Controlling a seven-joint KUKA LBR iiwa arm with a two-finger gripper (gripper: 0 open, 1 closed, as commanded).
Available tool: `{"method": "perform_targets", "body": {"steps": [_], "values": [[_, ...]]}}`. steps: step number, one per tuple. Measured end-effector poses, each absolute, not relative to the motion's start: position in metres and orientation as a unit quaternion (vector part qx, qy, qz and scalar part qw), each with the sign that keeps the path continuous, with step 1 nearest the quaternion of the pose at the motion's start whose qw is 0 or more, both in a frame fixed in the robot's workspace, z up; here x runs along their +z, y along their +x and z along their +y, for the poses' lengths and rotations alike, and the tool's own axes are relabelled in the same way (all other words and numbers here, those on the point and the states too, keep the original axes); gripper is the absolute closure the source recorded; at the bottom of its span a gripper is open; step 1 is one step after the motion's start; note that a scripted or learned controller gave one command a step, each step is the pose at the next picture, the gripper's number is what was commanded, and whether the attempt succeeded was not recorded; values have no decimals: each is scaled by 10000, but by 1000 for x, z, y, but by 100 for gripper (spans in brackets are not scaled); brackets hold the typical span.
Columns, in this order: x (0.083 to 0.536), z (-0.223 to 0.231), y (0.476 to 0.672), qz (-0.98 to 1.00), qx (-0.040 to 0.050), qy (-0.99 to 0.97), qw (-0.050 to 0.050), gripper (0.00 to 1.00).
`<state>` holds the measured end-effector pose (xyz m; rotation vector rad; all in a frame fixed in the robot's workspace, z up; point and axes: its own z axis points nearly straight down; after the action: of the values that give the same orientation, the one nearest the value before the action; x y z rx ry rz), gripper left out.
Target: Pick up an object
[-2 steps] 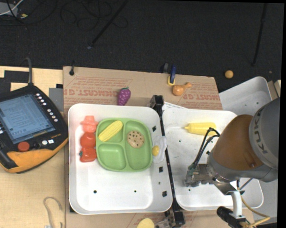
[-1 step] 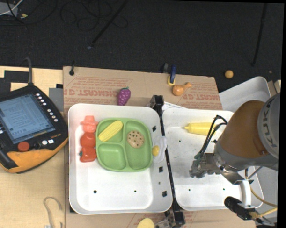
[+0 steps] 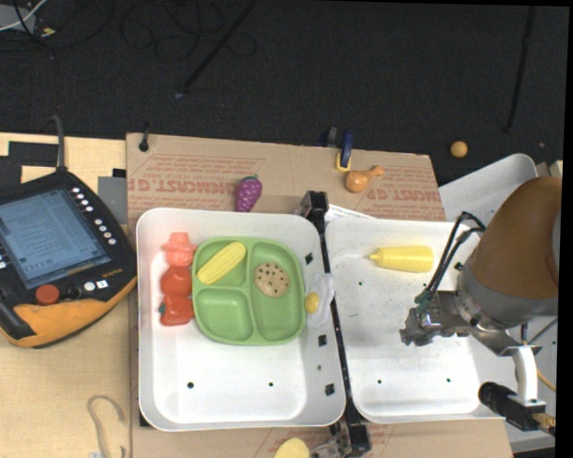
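Gripper (image 3: 422, 329) hangs low over the right bin (image 3: 375, 391), toward its right edge; whether it is spread or pressed together cannot be told. Green tray (image 3: 229, 320) sits mid left bin (image 3: 225, 390), holding corn (image 3: 219, 261) and cookie (image 3: 272, 279). Yellow bottle (image 3: 402, 258) lies near the right bin's far edge.

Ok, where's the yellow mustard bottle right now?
The yellow mustard bottle lies on its side near the back of the right bin, up and left of the gripper.
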<state>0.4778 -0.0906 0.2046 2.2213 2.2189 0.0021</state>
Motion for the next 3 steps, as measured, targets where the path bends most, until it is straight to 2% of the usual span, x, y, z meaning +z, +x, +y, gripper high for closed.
{"method": "perform_targets", "body": {"steps": [1,2,3], "values": [[229,-92,478,7069,2,7073,1,100],[220,-49,479,7080,-5,7062,-21,100],[220,-54,486,7073,-7,7069,-12,100]]}}
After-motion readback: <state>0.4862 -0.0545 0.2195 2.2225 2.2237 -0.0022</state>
